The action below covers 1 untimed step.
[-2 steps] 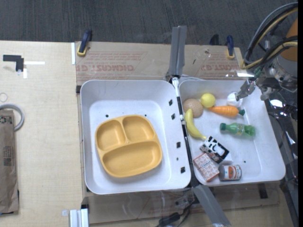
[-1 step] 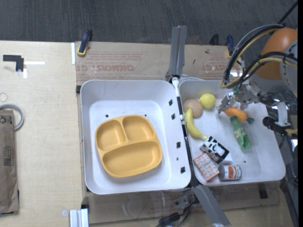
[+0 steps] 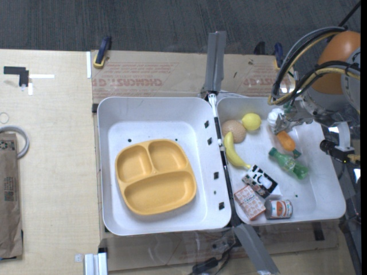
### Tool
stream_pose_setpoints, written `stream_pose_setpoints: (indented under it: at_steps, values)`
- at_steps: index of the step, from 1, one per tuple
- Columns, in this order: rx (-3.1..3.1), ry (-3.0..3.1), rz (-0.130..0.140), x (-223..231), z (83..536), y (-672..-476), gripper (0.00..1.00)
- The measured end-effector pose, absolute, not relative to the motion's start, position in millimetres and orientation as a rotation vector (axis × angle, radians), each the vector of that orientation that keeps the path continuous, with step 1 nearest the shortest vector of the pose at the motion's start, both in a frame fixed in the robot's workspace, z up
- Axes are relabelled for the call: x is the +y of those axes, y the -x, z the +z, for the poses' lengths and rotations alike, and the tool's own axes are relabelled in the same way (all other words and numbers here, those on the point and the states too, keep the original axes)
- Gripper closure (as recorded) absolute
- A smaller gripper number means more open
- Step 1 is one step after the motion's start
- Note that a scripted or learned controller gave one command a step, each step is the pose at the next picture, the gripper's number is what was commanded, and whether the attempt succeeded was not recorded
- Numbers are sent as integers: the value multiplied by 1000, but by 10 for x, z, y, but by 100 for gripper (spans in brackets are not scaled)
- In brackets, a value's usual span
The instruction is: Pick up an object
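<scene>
while the gripper (image 3: 285, 125) hangs over the small orange carrot-shaped toy (image 3: 285, 141), apparently lining up a grab. whether its fingers are spread or clenched, i cannot tell.

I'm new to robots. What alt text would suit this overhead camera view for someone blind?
A grey robot arm reaches from the right over a white bin holding a banana, lemon, green bottle and small packages. The neighbouring bin holds a yellow divided tray.

A robotics lab; two white bins (image 3: 109, 171) (side by side) on a cardboard-covered bench (image 3: 46, 153) beside a cabled arm (image 3: 335, 67).
</scene>
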State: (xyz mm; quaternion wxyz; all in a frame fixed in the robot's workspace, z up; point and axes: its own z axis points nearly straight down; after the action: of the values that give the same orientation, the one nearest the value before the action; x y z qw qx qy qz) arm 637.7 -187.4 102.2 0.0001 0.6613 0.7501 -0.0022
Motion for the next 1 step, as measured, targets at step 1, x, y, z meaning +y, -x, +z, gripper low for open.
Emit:
stream_pose_setpoints:
  at_steps: [1]
  values:
    - [2172,-2267,1,-2076,935,-6290,100]
